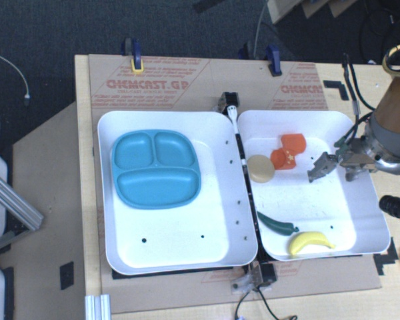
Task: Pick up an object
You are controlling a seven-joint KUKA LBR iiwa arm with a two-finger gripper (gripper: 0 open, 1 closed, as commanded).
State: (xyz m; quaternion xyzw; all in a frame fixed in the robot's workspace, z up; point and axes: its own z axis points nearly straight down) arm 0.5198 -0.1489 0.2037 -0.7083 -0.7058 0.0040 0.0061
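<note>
I read this as the approach step: nothing is lifted yet. The gripper (322,169) hangs over the right bin (367,212) near its right edge, and I cannot tell its state. Candidates lie in that bin: two red blocks (288,151) and a tan ball (260,168) toward the far-left part, a green piece (277,223) and a banana (310,242) at the near edge. Next I need descent onto one target (the blocks sit closest). Mid-bin is open; the banana crowds the rim
</note>
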